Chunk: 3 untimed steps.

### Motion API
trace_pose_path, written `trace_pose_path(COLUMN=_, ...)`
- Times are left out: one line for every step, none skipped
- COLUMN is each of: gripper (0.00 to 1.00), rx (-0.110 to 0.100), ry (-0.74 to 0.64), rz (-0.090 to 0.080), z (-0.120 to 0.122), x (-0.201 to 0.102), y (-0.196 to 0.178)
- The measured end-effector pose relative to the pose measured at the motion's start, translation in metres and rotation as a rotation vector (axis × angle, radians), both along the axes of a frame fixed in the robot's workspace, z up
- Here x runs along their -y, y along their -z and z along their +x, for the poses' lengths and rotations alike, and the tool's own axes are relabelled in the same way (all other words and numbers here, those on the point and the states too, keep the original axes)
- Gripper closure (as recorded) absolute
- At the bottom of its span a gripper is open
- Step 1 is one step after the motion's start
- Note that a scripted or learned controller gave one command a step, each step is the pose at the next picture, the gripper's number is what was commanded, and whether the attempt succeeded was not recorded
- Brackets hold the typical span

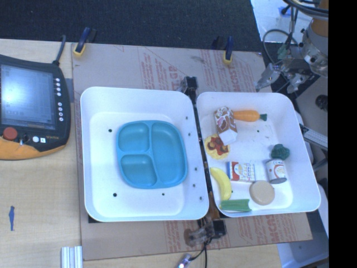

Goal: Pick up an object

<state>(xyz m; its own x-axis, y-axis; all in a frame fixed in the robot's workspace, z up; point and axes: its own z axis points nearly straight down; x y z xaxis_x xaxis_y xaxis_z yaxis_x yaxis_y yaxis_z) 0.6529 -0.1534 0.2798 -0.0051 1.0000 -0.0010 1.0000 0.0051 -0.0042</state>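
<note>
The right bin (290, 111) holds several small items: a carrot (246, 115), a brown-and-white loaf-like piece (225, 124), a pizza slice (216, 146), a small carton (241, 171), a tin can (275, 171), a green broccoli piece (280, 151), a banana (222, 183), a tan round disc (261, 192) and a green flat piece (235, 205). My gripper (283, 77) hangs above the bench beyond the right bin's far right corner, apart from every item. Nothing shows between its fingers.
The left bin (95, 149) holds a blue sectioned plate (151, 153). A teach pendant (30, 108) lies at the bench's left. Clamps (81, 41) sit along the far edge of the cardboard. Cables and arm parts crowd the upper right.
</note>
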Motion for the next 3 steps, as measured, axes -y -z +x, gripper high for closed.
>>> trace_pose_path(gripper=0.00, rx=-0.002, ry=-0.001, rz=0.000, z=0.003, x=-0.067, y=0.089)
trace_pose_path(gripper=0.00, rx=-0.003, ry=0.000, rz=-0.001, z=0.002, x=-0.051, y=0.177)
trace_pose_path(gripper=1.00, rx=-0.002, ry=-0.003, rz=-0.003, z=0.003, x=-0.050, y=0.166)
